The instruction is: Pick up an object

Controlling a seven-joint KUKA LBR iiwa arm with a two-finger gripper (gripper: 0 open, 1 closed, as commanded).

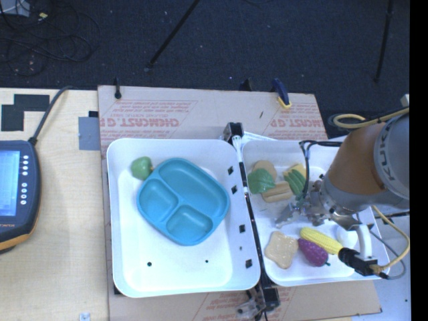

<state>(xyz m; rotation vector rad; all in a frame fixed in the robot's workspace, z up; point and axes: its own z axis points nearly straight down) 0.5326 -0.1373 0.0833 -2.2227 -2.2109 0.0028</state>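
My gripper (292, 214) hangs low over the middle of the right bin (267, 273), under the grey wrist and orange band (358, 166). Toy foods lie around it. A tan roll (275, 192) and a green vegetable (260, 180) sit just up and left of it. A green-and-yellow piece (295, 176) lies behind it. A bread slice (281, 249), a purple eggplant (312, 252) and a yellow corn cob (322, 239) lie in front of it. Nothing is seen held in the gripper.
The left bin (127, 259) holds a blue sectioned plate (182, 200) and a small green object (141, 168) at its back left corner. A divider ridge (242, 206) separates the bins. A handheld controller (17, 186) lies at the far left of the bench.
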